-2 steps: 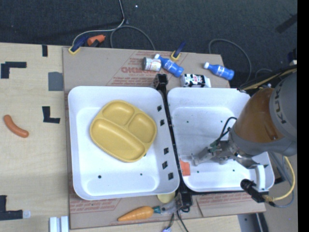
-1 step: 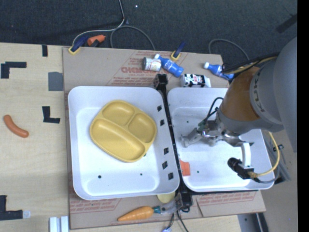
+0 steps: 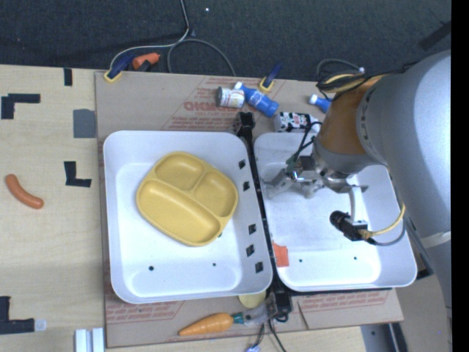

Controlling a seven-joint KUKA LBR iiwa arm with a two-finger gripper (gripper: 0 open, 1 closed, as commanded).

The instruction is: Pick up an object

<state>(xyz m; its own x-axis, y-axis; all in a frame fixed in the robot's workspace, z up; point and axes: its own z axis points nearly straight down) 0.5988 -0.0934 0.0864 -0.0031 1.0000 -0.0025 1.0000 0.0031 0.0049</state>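
Note:
A yellow divided plate (image 3: 187, 196) lies in the left bin (image 3: 124, 255), towards its far side. A small orange-red piece (image 3: 280, 254) sits in the right bin (image 3: 330, 270), against its left wall near the front. My gripper (image 3: 282, 182) is low in the right bin's far left part, close to the wall between the bins. It is well apart from the orange-red piece. The wrist and its metal parts hide what lies under the gripper.
The big grey arm (image 3: 410, 123) covers the right bin's far right corner. A black cable plug (image 3: 348, 224) hangs over that bin's middle. Outside the bins lie a carrot (image 3: 207, 324) in front, a sausage (image 3: 24, 191) at far left, and small bottles (image 3: 245, 97) behind.

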